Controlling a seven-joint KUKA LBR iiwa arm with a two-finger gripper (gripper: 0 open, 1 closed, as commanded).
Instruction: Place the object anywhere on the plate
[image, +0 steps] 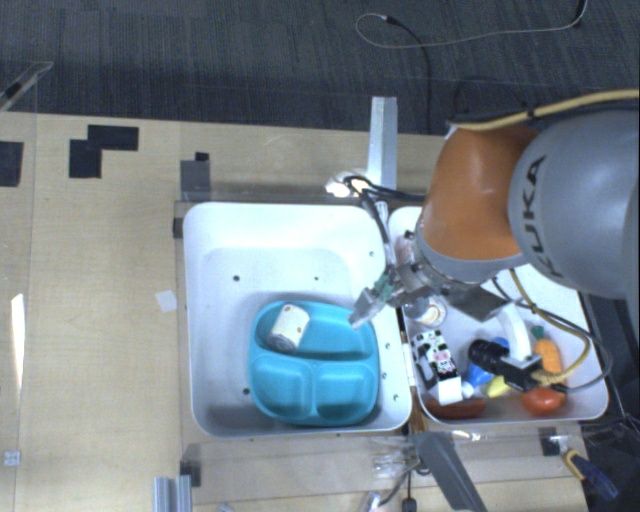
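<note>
Camera view, one entry: white cylindrical object (290, 325) lay on the blue plate's (330, 385) upper-left compartment, well left of the claw (365, 308); claw's opening could not be told.

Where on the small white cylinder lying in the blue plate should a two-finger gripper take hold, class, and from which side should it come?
Probably across its curved sides, coming straight down from above. The white cylinder lies on its side in the upper-left compartment of the blue plate, close to the rim, so a sideways approach would likely hit the plate's wall. Fingers should close across its width, not its round ends.
</note>
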